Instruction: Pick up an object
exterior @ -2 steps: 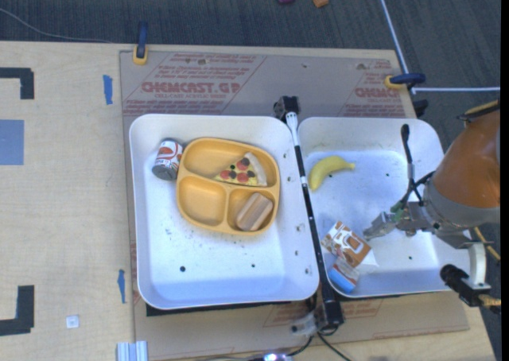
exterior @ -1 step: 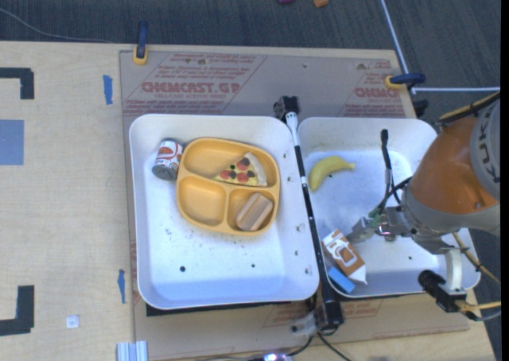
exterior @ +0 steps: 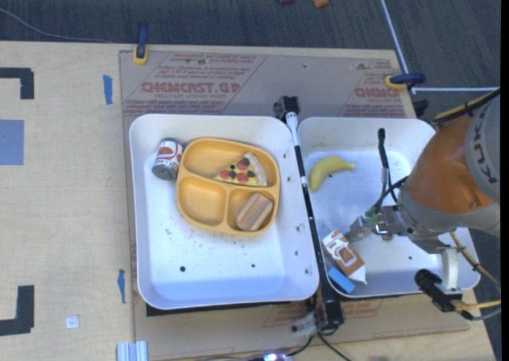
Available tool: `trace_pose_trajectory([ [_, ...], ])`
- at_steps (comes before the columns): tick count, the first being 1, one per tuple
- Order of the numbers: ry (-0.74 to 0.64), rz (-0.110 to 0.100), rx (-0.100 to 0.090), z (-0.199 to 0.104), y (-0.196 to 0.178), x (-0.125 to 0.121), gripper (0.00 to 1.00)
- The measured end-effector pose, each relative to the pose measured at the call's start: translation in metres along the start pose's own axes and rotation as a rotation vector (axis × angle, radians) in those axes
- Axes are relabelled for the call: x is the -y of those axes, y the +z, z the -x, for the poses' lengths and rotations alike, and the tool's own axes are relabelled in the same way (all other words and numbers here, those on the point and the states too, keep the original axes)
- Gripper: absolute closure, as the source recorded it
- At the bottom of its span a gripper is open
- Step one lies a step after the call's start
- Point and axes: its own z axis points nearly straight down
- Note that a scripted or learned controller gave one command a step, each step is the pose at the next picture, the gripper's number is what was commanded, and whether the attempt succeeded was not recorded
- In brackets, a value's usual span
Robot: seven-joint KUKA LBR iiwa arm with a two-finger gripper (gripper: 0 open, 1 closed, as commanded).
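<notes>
Carton (exterior: 343,254), small, white and orange, lies tipped near the front left corner of the right bin (exterior: 413,133), just beside a blue block (exterior: 341,281) that sits against the front wall. This carton is the thing I judge myself to be after, since my hand (exterior: 367,228) hovers close to its upper right edge. Whether my hand is released or clenched I cannot tell from this slanted overhead angle; nothing is visibly caught in it.

Further back in the same bin lies a yellow banana (exterior: 327,168), well apart from the carton.

Risks, as I judge them: the carton sits close to the bin's left wall and leans on the blue block, so a descent from here could nudge it into the corner or pinch only an edge, letting it slip free. I might also catch the blue block along with it, or scrape the bin wall.

In the left bin (exterior: 151,216) rests a yellow divided plate (exterior: 199,192) with a pizza slice (exterior: 244,168) in one compartment and a bread-like piece (exterior: 253,211) in another. A small can (exterior: 166,158) lies touching the plate's left rim. Both bins sit on a cardboard sheet (exterior: 238,81) clamped to the wooden tabletop (exterior: 64,192).
</notes>
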Motion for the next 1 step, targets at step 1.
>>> trace_pose_trajectory([
  [1,0.000,0.001,0.000,-0.0003,0.0001,0.0000,0.00],
])
